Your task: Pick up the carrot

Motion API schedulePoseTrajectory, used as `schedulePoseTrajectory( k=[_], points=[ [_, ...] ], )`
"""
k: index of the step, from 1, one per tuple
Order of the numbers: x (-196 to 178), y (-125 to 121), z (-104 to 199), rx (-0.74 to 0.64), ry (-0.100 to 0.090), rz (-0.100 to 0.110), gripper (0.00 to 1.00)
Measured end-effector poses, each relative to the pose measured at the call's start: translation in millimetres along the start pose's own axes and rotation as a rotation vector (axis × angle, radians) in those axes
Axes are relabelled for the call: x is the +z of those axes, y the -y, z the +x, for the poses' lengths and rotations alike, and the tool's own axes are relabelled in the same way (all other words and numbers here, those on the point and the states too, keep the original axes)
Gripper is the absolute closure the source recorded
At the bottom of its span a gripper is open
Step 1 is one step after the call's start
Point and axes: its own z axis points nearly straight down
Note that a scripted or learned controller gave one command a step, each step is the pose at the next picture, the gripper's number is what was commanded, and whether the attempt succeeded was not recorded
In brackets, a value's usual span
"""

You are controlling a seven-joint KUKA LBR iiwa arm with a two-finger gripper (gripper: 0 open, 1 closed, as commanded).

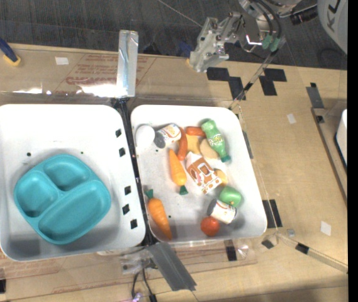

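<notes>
Left bin (2,168): a white bin with a teal plate (62,197) in it; the plate has three parts for food

Right bin (254,194): a white bin full of toy food, just beside the left one

Carrots: there are two. One carrot (159,218) lies near the front left corner of the right bin, close to the wall. The other carrot (177,168) lies more in the middle, touching the toy food pile

How the carrot looks: orange, long and thin, with a small green top. It looks smooth and hard, like a plastic toy

Other toys: a green bottle (214,140), a red and white box (204,173), a red tomato (209,226) and a small can (168,133)

Gripper (205,48): up high, behind the right bin, over the bench and well apart from both carrots. Its fingers are too blurry, so I cannot tell if they are apart or together

Step now: I think the reach has not begun; nothing is held

Next move: I think the arm must come forward and down over a carrot. The front one has more room around it, so it looks easier to grab
</notes>
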Motion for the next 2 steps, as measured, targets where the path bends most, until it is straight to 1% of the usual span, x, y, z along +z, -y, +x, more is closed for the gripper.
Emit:
schedulePoseTrajectory(
  k=[1, 2],
  points=[
    [153.3, 54.8, 25.7, -0.021, -0.02, -0.004, 1.0],
    [187.7, 46.5, 3.0, -0.157, -0.013, -0.005, 1.0]
  ],
)
